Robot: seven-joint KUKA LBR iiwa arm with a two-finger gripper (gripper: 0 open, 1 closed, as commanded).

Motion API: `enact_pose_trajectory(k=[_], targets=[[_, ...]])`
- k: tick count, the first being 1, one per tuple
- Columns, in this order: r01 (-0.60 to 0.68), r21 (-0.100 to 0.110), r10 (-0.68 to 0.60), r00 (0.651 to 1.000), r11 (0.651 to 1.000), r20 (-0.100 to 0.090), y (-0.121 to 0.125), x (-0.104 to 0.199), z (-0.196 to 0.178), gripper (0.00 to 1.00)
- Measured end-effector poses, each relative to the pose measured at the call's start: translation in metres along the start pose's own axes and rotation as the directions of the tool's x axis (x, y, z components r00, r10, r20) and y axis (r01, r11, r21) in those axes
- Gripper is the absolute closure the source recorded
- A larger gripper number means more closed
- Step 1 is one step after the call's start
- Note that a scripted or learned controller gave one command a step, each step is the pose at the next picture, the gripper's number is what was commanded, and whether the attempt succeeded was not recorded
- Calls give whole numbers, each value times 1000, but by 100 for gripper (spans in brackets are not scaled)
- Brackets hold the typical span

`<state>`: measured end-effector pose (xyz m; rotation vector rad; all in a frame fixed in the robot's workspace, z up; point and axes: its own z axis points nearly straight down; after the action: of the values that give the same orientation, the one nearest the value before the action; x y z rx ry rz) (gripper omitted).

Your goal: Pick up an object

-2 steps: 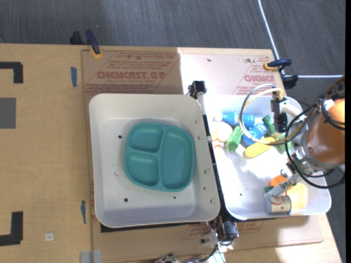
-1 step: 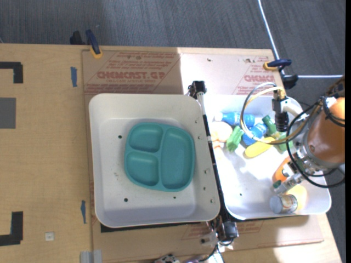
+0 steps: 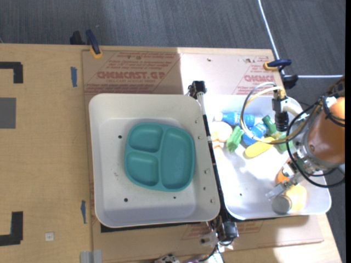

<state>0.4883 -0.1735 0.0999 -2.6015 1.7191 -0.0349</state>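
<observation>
The right bin (image 3: 247, 201) holds a heap of small toys along its far side: a yellow banana-shaped piece (image 3: 258, 147), a green piece (image 3: 235, 138), blue pieces (image 3: 250, 123) and a cream piece (image 3: 220, 129). My gripper (image 3: 281, 190) hangs low over the near right corner of that bin, below the orange-banded wrist (image 3: 323, 141). A grey round object (image 3: 281, 204) lies right under it, with a pale yellow object (image 3: 296, 198) beside it and a small orange object (image 3: 284, 174) just behind. Nothing is visibly held.
The left bin (image 3: 104, 147) carries a teal divided plate (image 3: 160, 156) in its middle. A black divider rail (image 3: 208, 141) runs between the bins. Cables (image 3: 263, 95) loop over the right bin's far edge. Cardboard sheets lie behind both bins.
</observation>
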Motion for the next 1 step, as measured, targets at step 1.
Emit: enact_pose_trajectory(k=[1], targets=[[-722,-26,722,692,692,-17,5,-11,12,0]])
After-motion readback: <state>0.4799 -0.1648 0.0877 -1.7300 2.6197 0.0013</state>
